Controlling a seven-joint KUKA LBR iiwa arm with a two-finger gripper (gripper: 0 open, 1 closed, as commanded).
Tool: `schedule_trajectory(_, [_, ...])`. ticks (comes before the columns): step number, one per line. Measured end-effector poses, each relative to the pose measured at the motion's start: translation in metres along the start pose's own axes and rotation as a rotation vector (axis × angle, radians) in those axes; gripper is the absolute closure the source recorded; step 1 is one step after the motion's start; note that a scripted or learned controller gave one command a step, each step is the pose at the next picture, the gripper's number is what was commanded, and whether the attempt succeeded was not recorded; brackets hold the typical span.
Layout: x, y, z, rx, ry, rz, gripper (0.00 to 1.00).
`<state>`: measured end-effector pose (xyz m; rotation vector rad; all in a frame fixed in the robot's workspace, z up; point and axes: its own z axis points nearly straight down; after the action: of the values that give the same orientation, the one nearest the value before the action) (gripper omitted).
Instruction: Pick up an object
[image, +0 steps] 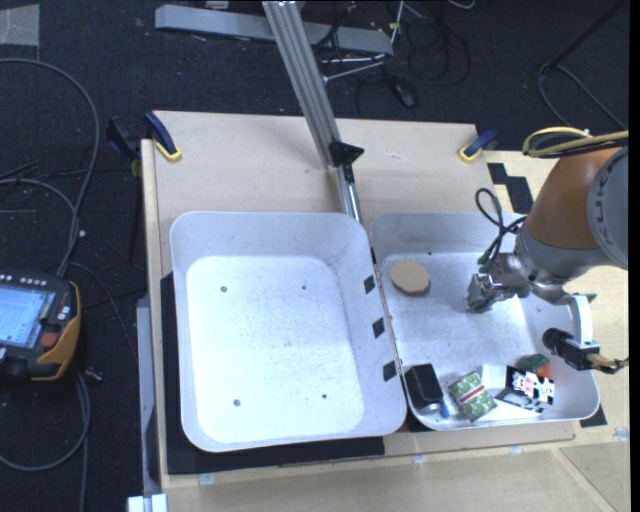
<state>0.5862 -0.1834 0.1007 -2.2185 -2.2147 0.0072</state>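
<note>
My gripper (482, 294) hangs over the middle of the right bin (450, 235), reaching in from the right under the orange-banded wrist. A round tan disc (409, 278) lies on the bin floor to the gripper's left, apart from it. Along the bin's front edge lie a black block (423, 384), a green patterned packet (471, 394) and a black-and-white printed piece (530, 386) with a red spot. I see nothing between the fingers, and their state is too small to read.
The left bin (200, 240) sits beside the right one on the wooden bench. A slanted metal pole (310, 85) rises from behind the bins' shared wall. Black clips (381, 325) line the divider. A black part (565, 347) of the arm juts over the bin's right side.
</note>
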Motion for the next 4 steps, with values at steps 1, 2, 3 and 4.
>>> schedule_trajectory(1, [0.091, 0.078, -0.015, -0.011, 0.0, -0.01, 1.0])
schedule_trajectory(2, [-0.01, 0.018, -0.099, -0.014, -0.006, 0.004, 1.0])
schedule_trajectory(3, [0.043, 0.002, -0.151, -0.014, -0.002, -0.006, 1.0])
schedule_trajectory(4, [0.034, -0.021, -0.027, 0.0, 0.0, -0.001, 1.0])
